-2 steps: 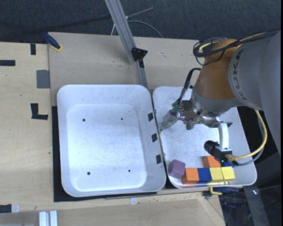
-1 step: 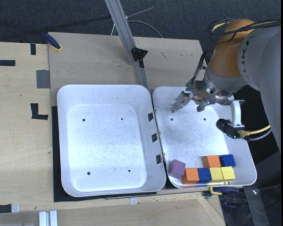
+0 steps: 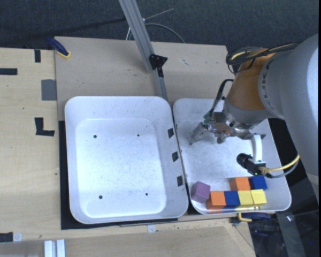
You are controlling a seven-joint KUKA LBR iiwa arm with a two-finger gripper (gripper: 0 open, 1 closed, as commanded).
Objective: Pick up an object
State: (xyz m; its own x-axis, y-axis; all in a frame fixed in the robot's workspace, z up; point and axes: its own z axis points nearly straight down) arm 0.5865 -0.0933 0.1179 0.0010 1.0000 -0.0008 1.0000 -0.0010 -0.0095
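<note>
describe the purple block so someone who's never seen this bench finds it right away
Look in the right-hand white bin, at its near edge, where a cluster of small blocks sits. The purple block is at the left end of that cluster, next to an orange block. It is the only purple one and sits turned at an angle to the others.

Pale wooden bench [image 3: 107,68] with black tape marks at frame left, dark grey floor [image 3: 53,7] along the top, slanted metal pole [image 3: 136,23] from upper centre.
</note>
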